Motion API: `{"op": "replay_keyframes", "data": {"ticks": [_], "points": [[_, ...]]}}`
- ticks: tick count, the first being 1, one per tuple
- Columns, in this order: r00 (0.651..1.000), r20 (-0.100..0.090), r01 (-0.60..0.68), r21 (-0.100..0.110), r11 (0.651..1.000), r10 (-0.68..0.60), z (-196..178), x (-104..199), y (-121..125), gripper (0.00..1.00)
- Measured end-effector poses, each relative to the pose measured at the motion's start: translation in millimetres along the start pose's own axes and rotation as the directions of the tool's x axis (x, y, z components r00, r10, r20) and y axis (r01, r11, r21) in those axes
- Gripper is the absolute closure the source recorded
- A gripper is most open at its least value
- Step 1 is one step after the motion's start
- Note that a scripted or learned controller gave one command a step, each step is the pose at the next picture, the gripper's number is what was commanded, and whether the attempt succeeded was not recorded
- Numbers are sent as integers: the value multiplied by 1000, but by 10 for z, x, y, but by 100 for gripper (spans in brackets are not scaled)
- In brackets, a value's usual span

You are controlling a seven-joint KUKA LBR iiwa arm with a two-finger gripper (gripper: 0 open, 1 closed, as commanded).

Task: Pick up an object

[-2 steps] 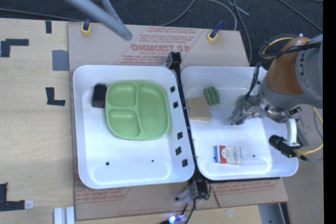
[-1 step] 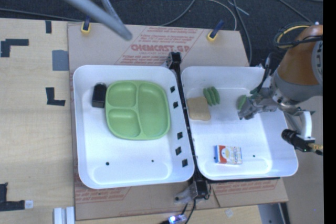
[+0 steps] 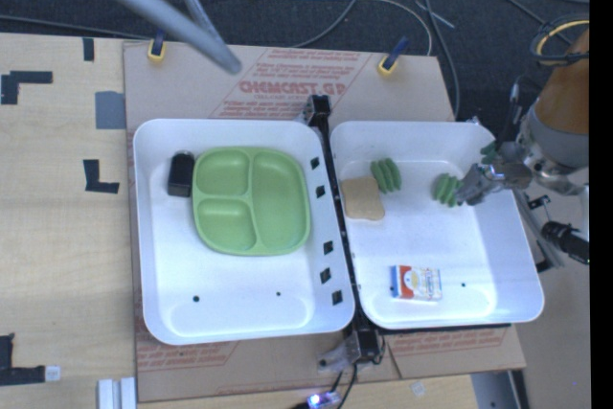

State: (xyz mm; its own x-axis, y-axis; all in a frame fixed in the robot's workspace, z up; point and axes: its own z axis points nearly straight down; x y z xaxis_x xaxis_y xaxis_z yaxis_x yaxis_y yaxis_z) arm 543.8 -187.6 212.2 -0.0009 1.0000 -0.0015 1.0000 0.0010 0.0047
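- Bench: two shallow white bins stand side by side on a brown board, the left bin (image 3: 158, 292) and the right bin (image 3: 508, 297), their inner walls touching along a black clipped seam.
- Arm (image 3: 565, 105): the grey arm with its orange band enters at the right bin's right edge, toward the far right corner.
- Gripper (image 3: 471, 189): it hangs just inside the right bin's right wall, in the far half of the bin, tips pointing toward the bin's centre. Whether the fingers are spread or closed cannot be told at this slant and blur.
- Green ribbed object by the gripper (image 3: 446, 190): it lies on the right bin's floor at the gripper's tips, on the side toward the bin's centre, touching them or just beside them; nothing shows it caught between the fingers.
- Second green ribbed object (image 3: 386, 173): on the same floor, toward the far left corner, well apart from the gripper.
- Tan sponge-like block (image 3: 364, 198): against the right bin's left wall, just nearer than the second green object.
- Small printed packet (image 3: 416, 283): white with red and blue, lying flat near the right bin's near edge, about midway along it.
- Green divided plate (image 3: 252, 202): in the left bin, toward its far right part.
- Black block (image 3: 181, 174): just beside the plate's left rim.
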Motion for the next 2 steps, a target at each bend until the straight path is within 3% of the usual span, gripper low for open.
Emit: {"op": "replay_keyframes", "data": {"ticks": [1,2], "points": [[1000,0,1,1,1000,-1,-387,3,14,100],[1000,-3,6,6,1000,-6,-279,616,65,100]]}}
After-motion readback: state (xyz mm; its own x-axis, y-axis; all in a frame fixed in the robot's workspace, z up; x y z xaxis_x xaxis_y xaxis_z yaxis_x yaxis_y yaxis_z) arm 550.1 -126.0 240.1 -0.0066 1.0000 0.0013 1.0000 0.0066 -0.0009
